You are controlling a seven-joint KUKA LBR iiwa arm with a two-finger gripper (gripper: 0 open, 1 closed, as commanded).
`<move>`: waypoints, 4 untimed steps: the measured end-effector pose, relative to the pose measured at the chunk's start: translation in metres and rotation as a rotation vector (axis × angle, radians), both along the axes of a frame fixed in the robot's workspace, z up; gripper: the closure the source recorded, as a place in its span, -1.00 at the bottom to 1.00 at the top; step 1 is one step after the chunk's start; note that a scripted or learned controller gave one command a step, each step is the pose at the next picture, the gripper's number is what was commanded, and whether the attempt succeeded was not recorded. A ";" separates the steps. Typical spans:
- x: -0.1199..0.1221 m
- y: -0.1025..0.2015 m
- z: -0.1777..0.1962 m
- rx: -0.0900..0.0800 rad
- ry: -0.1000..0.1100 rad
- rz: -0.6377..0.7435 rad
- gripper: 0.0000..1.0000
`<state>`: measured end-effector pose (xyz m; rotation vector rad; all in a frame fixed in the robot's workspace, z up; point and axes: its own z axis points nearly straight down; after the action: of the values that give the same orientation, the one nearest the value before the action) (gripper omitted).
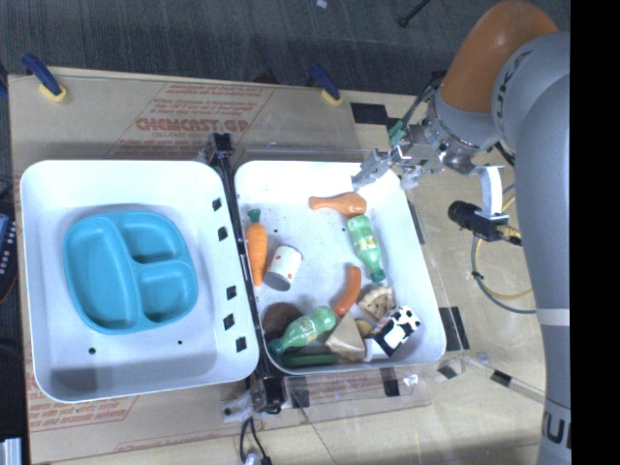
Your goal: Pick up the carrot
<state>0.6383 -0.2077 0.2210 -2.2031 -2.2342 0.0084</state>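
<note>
The carrot (257, 247) is orange with a green top and lies along the left wall of the right bin (291, 177), its top pointing to the far side. My gripper (372, 173) hangs over the far right corner of that bin, well to the right of the carrot and just above a tan chicken drumstick (337, 202). Nothing shows in the gripper.
A white can (282, 266) lies right next to the carrot. A green bottle (365, 243), a sausage (349, 288), another green bottle (308, 328), bread pieces (346, 342) and a black-and-white toy (397, 330) crowd the bin's right and near side. The left bin (58, 177) holds a blue divided tray (131, 269).
</note>
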 end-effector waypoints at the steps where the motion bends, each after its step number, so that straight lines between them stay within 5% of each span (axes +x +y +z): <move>1: -0.020 0.101 -0.092 0.005 0.008 -0.048 -1.00; 2: -0.016 0.110 -0.127 -0.008 -0.007 -0.094 -1.00; 3: -0.036 0.109 -0.130 0.000 0.008 -0.403 -1.00; 4: -0.033 0.108 -0.129 -0.002 0.001 -0.744 -1.00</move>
<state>0.6048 -0.0996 0.0915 -2.8632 -1.2806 0.0081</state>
